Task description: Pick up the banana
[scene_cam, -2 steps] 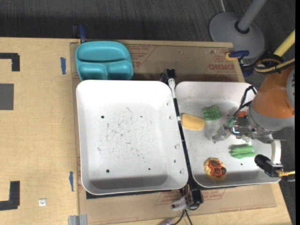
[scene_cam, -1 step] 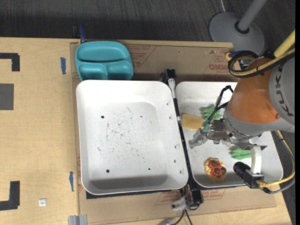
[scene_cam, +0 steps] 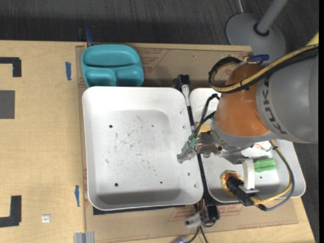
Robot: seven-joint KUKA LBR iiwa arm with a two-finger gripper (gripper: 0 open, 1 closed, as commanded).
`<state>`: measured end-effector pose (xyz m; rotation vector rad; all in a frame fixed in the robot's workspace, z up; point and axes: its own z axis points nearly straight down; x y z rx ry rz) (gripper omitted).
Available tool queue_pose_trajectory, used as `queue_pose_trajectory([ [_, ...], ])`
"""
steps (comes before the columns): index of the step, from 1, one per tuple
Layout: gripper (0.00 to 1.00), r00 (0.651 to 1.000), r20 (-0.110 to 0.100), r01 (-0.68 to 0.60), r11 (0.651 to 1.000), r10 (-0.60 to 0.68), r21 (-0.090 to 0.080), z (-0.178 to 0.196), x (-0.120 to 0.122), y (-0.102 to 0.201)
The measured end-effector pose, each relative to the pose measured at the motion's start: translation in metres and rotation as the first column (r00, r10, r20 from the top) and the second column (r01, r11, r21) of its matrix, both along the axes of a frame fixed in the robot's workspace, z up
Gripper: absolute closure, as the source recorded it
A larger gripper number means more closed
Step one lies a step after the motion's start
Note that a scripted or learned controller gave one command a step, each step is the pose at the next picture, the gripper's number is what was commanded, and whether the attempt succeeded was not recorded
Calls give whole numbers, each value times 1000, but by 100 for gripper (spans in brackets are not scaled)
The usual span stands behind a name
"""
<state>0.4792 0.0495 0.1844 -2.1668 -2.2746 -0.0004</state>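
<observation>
- The jaws hang below the arm (scene_cam: pixel 291 103), over the seam where the left bin (scene_cam: pixel 101 105) meets the right bin (scene_cam: pixel 299 186). At this slant I cannot tell whether they stand wide or narrow.
- I cannot tell where the banana lies. The arm and its orange band (scene_cam: pixel 240 105) cover most of the right bin, so it is probably hidden under them.
- Risk: a descent from here probably lands on the two bin rims rather than on fruit, so the jaws may strike plastic or close on nothing.
- Risk: a green object (scene_cam: pixel 264 165) lies in the right bin near the wrist. A blind grasp on that side could catch it instead.
- Risk: a banana is curved and smooth, so a grip near one end would likely let it swing or slip.
- The left bin's floor shows only scuffs and a few small holes.
- The surface (scene_cam: pixel 40 135) is tan board with black marks (scene_cam: pixel 12 67) and blue tape tabs (scene_cam: pixel 68 71). A teal tray (scene_cam: pixel 112 65) sits just behind the left bin.
- Beyond is a dark floor (scene_cam: pixel 152 9) and a grey stand base (scene_cam: pixel 248 30).
</observation>
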Motion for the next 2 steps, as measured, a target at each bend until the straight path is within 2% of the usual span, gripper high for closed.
queue_pose_trajectory([
  [1,0,950,28,310,951,-310,-2,-60,8,60],
  [2,0,924,1,381,924,-381,0,122,16,-47],
])
